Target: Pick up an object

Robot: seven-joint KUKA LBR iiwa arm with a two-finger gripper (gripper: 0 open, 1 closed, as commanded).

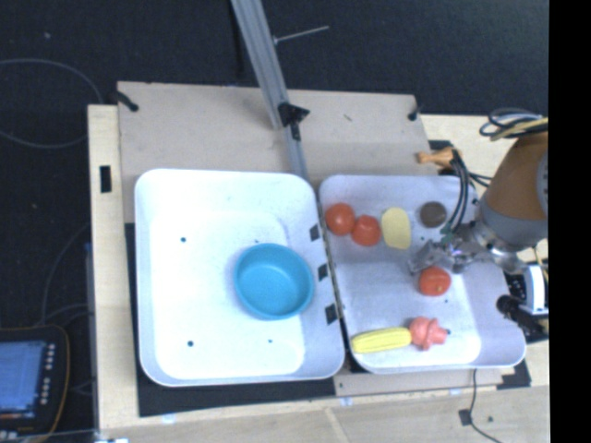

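While tool [434, 258] hovers, tomato [434, 281] just below.

metal pole [263, 53] | tablet screen [28, 375] | black floor [92, 26]

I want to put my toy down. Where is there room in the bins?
Left white bin: lots of bare floor all around the round blue bowl. Right white bin: crowded along the top with two red balls, a yellow piece and the gripper; only the middle patch above the yellow corn cob is bare.

bowl [272, 281] in left bin [166, 210], corn [380, 341] in right bin [489, 340]
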